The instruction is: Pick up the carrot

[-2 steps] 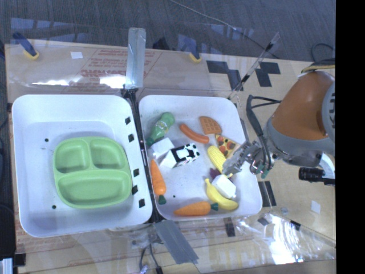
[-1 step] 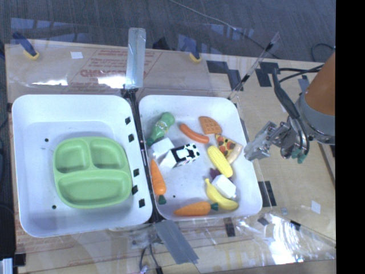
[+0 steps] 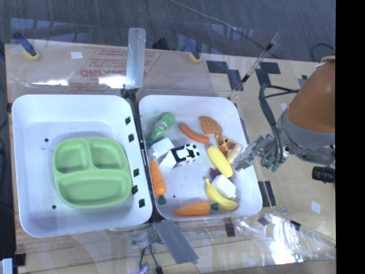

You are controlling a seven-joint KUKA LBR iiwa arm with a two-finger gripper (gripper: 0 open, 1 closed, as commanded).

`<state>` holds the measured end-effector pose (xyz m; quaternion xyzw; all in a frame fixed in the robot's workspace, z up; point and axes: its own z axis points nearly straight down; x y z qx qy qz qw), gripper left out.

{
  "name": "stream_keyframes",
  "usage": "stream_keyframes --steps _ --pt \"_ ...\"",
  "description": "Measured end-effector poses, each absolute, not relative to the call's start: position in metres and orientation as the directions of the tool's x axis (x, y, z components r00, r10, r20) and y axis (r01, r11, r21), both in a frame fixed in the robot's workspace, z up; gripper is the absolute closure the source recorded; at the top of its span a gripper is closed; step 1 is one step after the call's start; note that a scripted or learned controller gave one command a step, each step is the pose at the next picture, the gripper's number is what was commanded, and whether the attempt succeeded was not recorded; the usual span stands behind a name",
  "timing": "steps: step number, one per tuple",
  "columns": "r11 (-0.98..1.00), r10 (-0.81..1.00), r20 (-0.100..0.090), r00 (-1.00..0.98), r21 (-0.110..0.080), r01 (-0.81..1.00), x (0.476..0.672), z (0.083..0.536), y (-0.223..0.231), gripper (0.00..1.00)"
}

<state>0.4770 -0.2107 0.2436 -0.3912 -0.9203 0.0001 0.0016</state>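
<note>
Hand [image 3: 246,160] hangs over right bin's [image 3: 246,131] rim, holding nothing visible.

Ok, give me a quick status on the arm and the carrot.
Gripper at the right bin's right rim, holding nothing. Two carrots: one along the left wall, one by the front wall, both untouched. Banana touching the front carrot.

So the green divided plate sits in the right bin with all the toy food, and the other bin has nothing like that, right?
Not quite. The camera view shows the green divided plate in the left bin, on its own. The toy food, such as the carrot, the corn and the banana, lies in the right bin.
</note>
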Motion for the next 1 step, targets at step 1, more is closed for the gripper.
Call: stream_keyframes --steps 1 --pt "0.446 0.895 -0.001 -0.446 0.0 0.895 0.4811 0.2536 -0.1722 1.0"
